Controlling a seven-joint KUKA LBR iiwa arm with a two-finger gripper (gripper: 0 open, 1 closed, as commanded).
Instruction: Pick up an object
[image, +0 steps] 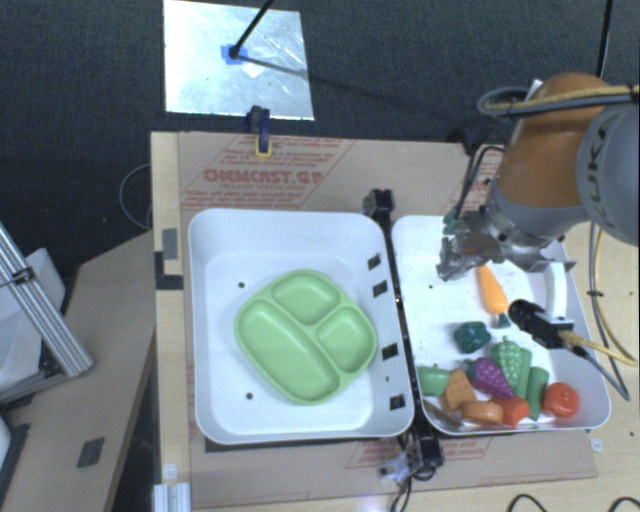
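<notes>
My tool (455, 258) hovers over the right bin (420, 240), just beside the orange carrot (491, 290); whether it grips anything, I cannot tell. The carrot looks like light, stiff, slick plastic, so I would pinch across its thicker middle.

Red print on the brown cardboard sheet (290, 170) under the bins reads "CHEMCAST", followed by what looks like "GP"; smaller lines around it are too blurred. The arm's (600, 160) grey casing shows "KU".
</notes>
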